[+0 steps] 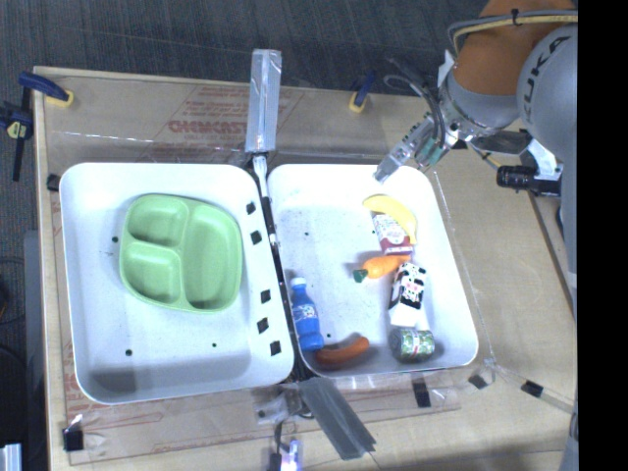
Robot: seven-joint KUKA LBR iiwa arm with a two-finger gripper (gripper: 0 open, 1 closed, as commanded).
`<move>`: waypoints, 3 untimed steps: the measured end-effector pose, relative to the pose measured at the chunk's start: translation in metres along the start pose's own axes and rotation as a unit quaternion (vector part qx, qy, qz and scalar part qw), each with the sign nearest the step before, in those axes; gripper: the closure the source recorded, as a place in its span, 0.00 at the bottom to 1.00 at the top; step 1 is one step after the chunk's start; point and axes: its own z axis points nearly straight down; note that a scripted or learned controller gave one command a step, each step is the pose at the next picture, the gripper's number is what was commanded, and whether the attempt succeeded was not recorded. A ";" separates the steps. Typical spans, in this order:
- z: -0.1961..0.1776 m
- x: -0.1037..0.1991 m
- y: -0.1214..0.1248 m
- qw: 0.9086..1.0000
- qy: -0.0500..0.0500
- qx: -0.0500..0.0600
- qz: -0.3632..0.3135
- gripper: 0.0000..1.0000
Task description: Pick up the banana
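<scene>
One banana (391, 207) lies at the right bin's (453, 263) far end, partly under a ketchup bottle (392, 231). The gripper (402, 155) hovers just beyond; its finger state is unclear. Approach the exposed yellow curve, avoiding the bottle.

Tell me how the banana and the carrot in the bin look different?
The banana is yellow; the carrot is orange with a green end. The banana lies nearer the bin's far edge; the carrot lies closer to the middle. A ketchup bottle covers part of the banana, while the carrot shows whole. Both lie in the right bin.
</scene>
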 end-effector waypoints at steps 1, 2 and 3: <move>0.000 0.000 0.000 1.000 0.000 0.000 0.000 0.00; 0.040 0.002 0.000 1.000 0.002 0.001 -0.004 0.00; 0.064 0.003 0.000 1.000 0.002 0.001 -0.013 0.00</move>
